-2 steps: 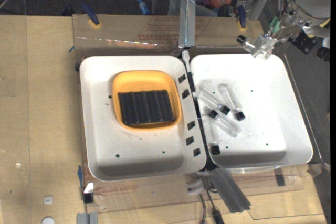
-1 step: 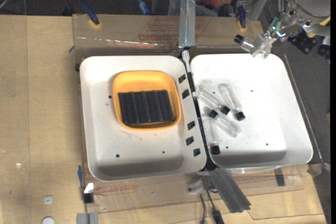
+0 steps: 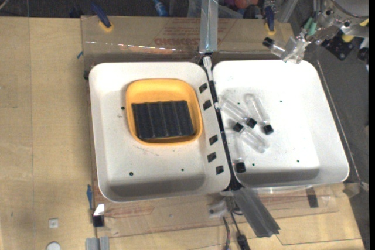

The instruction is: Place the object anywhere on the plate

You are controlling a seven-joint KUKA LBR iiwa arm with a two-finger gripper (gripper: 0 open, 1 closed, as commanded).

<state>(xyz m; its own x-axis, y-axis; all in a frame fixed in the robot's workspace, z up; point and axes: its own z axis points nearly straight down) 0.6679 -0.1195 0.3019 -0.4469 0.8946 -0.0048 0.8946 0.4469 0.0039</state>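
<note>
near bench edge: bare wood in front of both bins, with small clips and cables at the front of the divider.
left bin: holds the orange plate, set a little toward the back, with a dark ribbed insert lying flat in its well.
right bin: holds the clear tubes with black caps, a loose cluster left of centre, near the divider.
tube axes: mixed; most run diagonally from back-left to front-right, some crossing, hard to separate one from another.
gripper: raised over the back rim of the right bin, toward the far right, with what looks like a clear black-capped tube clamped between the fingers, though pale glare blurs the tips.
held tube axis: roughly level, black cap pointing left toward the divider.
key relation: plate lies left of the gripper and nearer the camera, across the divider, well apart.
coming move, as a judgement: carry leftward and forward over the divider, then lower above the ribbed insert before release.
far background: crate of coloured toys behind the bins, clear of the path.
</note>
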